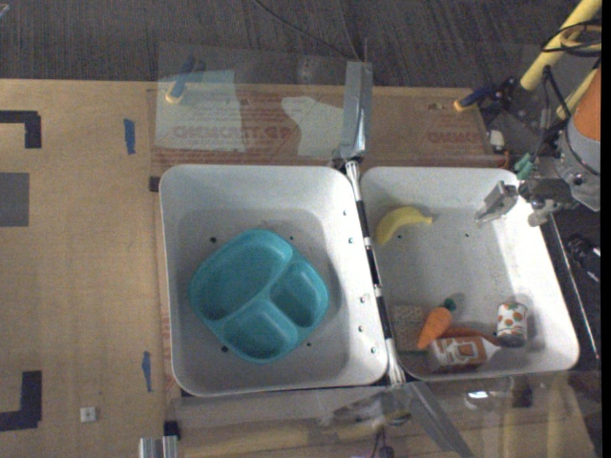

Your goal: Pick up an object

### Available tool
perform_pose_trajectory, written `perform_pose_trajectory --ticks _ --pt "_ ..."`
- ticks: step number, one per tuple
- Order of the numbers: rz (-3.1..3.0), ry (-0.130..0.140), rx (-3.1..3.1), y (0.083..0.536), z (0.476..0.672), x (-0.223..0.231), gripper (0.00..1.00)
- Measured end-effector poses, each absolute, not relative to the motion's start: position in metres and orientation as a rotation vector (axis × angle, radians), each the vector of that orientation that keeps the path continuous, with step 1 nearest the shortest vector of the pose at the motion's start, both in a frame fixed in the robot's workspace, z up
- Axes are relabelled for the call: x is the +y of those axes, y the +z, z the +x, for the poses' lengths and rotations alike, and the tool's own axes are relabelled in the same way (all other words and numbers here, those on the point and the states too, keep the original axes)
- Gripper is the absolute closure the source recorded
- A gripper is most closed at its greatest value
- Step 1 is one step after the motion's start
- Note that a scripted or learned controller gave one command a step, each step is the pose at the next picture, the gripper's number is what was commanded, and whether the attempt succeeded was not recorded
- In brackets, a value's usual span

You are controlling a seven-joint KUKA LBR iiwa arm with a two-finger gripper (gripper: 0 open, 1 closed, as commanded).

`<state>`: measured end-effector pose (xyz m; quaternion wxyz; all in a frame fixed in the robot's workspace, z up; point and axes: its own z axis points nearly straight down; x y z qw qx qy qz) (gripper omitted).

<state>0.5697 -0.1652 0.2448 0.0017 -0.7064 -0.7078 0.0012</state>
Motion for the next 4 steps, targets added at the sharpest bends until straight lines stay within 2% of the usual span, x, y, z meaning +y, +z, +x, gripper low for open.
perform_pose_trajectory --ticks 1,2,3,4 --pt "-2.044 0.003 -2.382 0.151 0.577 -0.094 0.00" --pt "-1.884 0.002 -2.513 0.231 0.523 -0.104 0.00" --pt "-1.784 -0.004 -2.588 0.103 0.481 -0.110 0.00" --pt "-1.792 -0.009 -2.584 0.110 0.483 -0.112 1.00"
